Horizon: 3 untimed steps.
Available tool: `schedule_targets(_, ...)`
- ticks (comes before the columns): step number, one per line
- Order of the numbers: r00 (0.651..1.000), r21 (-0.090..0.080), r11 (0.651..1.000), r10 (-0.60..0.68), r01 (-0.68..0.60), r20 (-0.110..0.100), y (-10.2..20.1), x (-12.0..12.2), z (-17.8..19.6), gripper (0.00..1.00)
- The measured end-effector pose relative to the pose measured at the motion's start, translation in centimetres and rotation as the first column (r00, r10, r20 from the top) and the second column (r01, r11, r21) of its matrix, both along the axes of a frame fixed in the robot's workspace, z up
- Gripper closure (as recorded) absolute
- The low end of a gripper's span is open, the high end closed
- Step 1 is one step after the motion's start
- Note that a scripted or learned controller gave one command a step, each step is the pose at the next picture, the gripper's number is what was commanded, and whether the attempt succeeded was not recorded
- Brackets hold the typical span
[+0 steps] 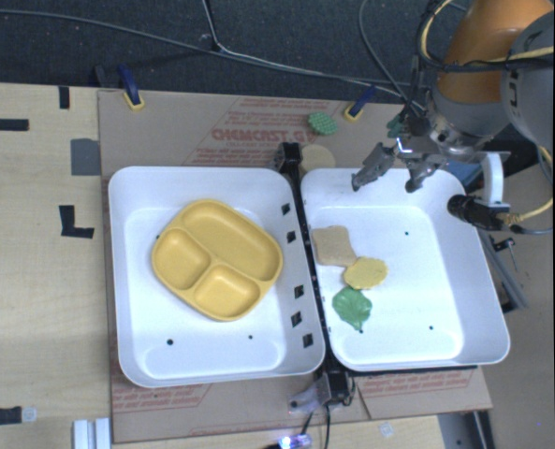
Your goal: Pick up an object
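Camera view — green piece [353, 307] long axis near-vertical, untouched

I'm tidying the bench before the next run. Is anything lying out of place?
One thing: a small green piece lies on the cardboard behind the bins, outside both. The tan piece, yellow piece and green leafy piece sit in the right bin; the yellow divided plate sits skewed in the left bin.

Green scrubber-like piece [322, 122] on cardboard sheet [249, 129] behind bins; blue clamps [129, 86] at cardboard's back edge.
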<state>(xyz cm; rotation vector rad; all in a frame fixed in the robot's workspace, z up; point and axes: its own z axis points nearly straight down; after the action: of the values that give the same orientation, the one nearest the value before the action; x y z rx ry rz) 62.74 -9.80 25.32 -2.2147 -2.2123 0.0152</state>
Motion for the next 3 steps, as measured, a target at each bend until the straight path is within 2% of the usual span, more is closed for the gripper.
schedule_targets(1,1.000,-0.001,1.000,0.003,-0.003,0.013,0.0,0.2,0.8,0.00)
schedule_targets(3,1.000,-0.002,1.000,0.002,-0.002,0.011,-1.2,-1.1,-10.1,0.00)
